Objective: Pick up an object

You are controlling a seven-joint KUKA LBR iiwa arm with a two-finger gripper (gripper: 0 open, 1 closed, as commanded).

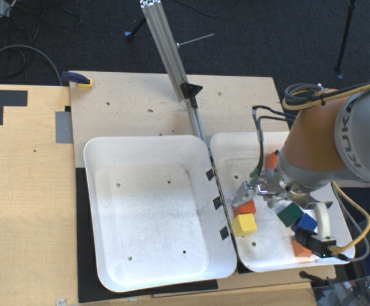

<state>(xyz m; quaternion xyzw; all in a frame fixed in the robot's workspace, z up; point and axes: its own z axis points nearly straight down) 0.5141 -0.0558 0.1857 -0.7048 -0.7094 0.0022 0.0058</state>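
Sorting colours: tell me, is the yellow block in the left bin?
No, the yellow block lies in the right bin, near its left wall.

my one camera fixed high above bench (140, 101), tilted down at slant. both white bins in frame: left bin (108, 164) sits centre, right bin (229, 152) beside it toward right edge. arm (325, 145) enters from right of right bin. dark floor with cables beyond bench far edge. i read it as mid-distance, whole bench covered.
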